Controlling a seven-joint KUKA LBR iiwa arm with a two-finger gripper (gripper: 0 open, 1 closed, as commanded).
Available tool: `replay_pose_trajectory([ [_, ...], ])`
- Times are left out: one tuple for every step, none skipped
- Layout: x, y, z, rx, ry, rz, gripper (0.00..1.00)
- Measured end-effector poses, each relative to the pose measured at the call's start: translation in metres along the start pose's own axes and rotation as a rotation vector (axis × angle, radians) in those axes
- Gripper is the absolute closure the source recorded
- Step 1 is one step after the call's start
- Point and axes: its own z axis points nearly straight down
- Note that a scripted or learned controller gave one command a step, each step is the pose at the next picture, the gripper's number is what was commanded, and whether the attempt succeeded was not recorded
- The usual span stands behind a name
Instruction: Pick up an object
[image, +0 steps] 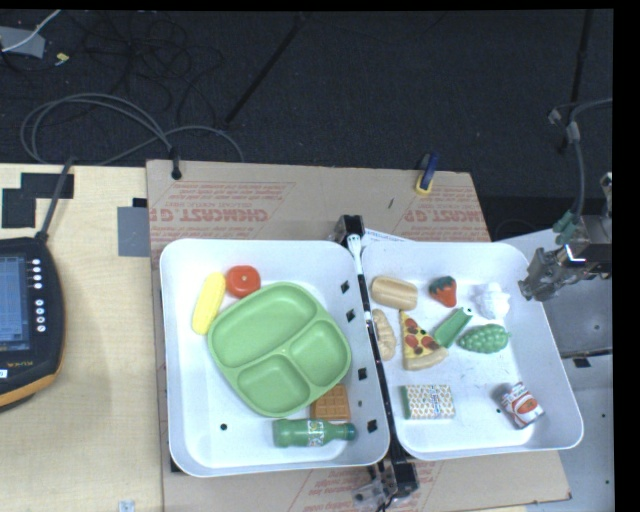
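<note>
Dark carpet with loose cables forms the background; below it a cardboard sheet (300, 200) lies on the bench and carries two shallow white bins side by side. A handheld control pendant (25, 315) rests at the far left of the bench.

Left bin (180, 400): a green divided plate (280, 348) occupies the centre. A yellow banana-like piece (208, 302) and a red tomato-like piece (242, 280) lie just beside its upper-left rim. A green bottle (313, 432) lies on its side below the plate, with a waffle-patterned piece (331, 403) between bottle and plate.

Right bin (560, 420): a hot-dog bun (394, 292), a bread loaf (384, 335) against the dividing wall, a pizza slice (421, 342), a strawberry (444, 290), a green cylindrical piece (452, 326), a green knobbly vegetable (484, 339), a crumpled white item (491, 300), a small patterned box (429, 401) and a red-and-white can (521, 405).

The gripper (545, 272) sits at the right bin's upper-right edge, near the white item but not in contact with any object. Whether it is released or clenched cannot be determined; the mechanism is too dark and small to read. Nothing is visibly held.

Assessment: the task is at its start. No object is lifted; every item rests in a bin. Selection, descent, grasp and lift all remain.
</note>
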Motion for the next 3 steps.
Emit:
replay_pose_trajectory([
  [0.039, -0.01, 0.079, 0.024, 0.001, 0.011, 1.0],
  [0.092, -0.007, 0.02, 0.011, -0.001, 0.009, 1.0],
  [0.144, -0.006, 0.001, 0.015, -0.001, 0.009, 1.0],
])
